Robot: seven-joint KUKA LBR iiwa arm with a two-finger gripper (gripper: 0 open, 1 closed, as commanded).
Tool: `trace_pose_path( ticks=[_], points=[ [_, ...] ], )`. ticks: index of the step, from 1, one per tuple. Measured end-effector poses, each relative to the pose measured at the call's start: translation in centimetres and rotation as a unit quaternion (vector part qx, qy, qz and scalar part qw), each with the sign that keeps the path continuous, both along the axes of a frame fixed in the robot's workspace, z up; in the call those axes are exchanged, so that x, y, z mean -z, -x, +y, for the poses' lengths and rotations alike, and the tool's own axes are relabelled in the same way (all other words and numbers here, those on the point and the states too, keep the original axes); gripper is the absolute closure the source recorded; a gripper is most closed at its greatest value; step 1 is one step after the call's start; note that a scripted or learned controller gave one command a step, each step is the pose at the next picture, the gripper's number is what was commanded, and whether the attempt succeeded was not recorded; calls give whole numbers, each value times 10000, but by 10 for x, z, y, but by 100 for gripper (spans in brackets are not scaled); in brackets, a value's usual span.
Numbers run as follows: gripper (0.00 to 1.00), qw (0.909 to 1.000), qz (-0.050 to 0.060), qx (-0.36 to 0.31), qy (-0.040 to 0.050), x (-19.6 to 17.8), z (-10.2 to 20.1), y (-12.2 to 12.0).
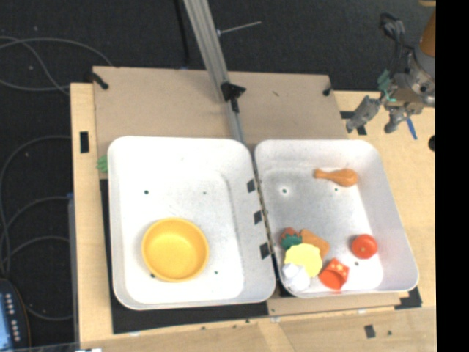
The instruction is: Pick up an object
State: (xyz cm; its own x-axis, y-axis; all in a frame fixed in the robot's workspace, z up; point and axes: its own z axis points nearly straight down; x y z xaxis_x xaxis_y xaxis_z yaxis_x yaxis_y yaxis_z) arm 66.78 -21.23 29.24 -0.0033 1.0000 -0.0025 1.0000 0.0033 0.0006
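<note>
My gripper (382, 122) hangs at the far right, above the bench just beyond the back rim of the right bin (381, 196). Its fingers are spread open with nothing between them. In that bin lie an orange drumstick-shaped toy (337, 176) near the back, a red tomato (363, 246), a red cup (334, 275), a yellow piece (303, 258), a white piece (294, 276) and an orange and green piece (302, 238) crowded at the front. A yellow bowl (174, 249) sits at the front of the left bin (176, 174).
A slanted metal post (209, 42) rises behind the bins where they meet. Black clips (258, 215) line the divide between the two bins. Cables lie on the dark floor at the left.
</note>
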Motion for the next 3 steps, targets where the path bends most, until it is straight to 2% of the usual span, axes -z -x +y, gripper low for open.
trace_pose_path(
  ticks=[1, 2, 3],
  points=[
    [0, 10000, 5, -6, 7, 0, 0, 0],
    [0, 10000, 8, 12, 8, 58, -7, -3],
    [0, 10000, 18, 19, 2, 103, -11, 6]
  ],
)
